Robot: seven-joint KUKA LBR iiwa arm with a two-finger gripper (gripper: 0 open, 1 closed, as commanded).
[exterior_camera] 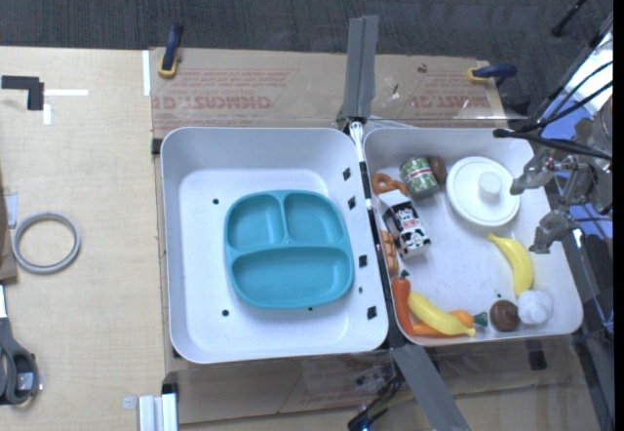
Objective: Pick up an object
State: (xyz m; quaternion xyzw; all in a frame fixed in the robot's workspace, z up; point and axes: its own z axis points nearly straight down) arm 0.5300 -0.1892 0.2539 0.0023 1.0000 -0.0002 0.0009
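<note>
Here, two shallow white bins sit side by side on a bench. The left bin (185, 254) holds a teal divided plate (289, 249) lying flat near its middle. The right bin (458, 263) is crowded: a white round lid-like dish (483, 190) near the far side, a green can (419, 176) beside it, a pretzel (387, 184) by the left wall, and a small black-and-white carton (406, 227) just below. A yellow banana (517, 263) lies toward the right wall, a second banana (441, 314) along the near edge beside an orange carrot (404, 307), with a brown ball (504, 315) and a white ball (534, 306) touching in the near right corner. The gripper (542, 205) hangs at the bin's right edge, just right of the white dish, its two fingers (526, 176) spread apart with nothing between them. A grey tape ring (44, 242) rests on the bench far left
</note>
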